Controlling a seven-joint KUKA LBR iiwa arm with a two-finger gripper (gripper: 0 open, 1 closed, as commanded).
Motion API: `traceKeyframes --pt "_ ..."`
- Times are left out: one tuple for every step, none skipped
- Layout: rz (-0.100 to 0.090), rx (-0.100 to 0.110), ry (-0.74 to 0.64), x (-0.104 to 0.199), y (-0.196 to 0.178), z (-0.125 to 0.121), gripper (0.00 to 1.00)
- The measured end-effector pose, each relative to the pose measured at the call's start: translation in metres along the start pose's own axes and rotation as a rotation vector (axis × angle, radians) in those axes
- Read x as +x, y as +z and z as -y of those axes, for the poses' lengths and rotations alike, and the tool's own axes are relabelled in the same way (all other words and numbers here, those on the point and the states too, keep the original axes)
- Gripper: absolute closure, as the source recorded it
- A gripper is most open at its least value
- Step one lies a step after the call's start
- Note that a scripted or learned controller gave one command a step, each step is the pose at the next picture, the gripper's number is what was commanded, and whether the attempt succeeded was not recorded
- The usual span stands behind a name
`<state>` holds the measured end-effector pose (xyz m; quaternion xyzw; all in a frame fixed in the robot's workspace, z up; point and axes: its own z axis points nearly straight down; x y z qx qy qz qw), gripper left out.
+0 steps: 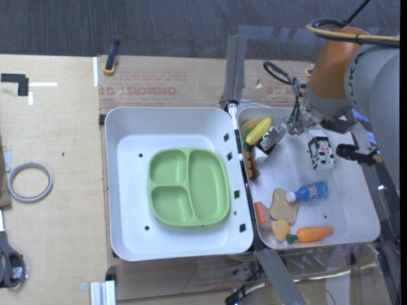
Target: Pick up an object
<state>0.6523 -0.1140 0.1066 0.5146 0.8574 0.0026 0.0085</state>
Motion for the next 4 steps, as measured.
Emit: traceKeyframes --pt "-0.004 -0.003 0.378 -0.024 0.0 0.001 0.0" --pt "-0.003 0.017 0.723 0.006 -0.001 -0.011 0.0" --pt "-0.003 0.017 1.052 -0.012 0.013 -0.002 0.0" --pt "-0.003 0.031 1.366 0.003 0.013 -0.007 0.0"
